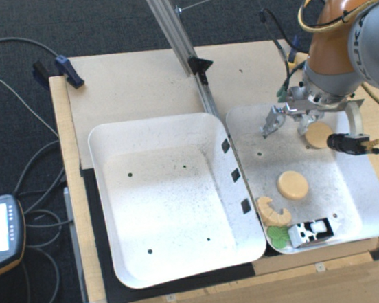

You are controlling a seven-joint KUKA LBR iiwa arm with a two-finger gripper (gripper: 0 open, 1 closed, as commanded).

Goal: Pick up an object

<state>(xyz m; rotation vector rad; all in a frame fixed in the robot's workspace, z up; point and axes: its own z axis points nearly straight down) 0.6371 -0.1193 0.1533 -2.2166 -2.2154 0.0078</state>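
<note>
Hovering over the right bin point(365, 221)'s far end, end effector point(289, 119) grip unreadable; the tan disc point(293, 185) looks light, rigid, best pinched across edges.

Arm point(368, 34): your usual chunky grey casing, rounded.
Band point(333, 35): glossy orange, wraps it just above the wrist.
Cables point(313, 10): you've got yellowish and black ones looping round the orange bit.
Hand point(286, 119): bare silvery metal, small brackets.
</note>
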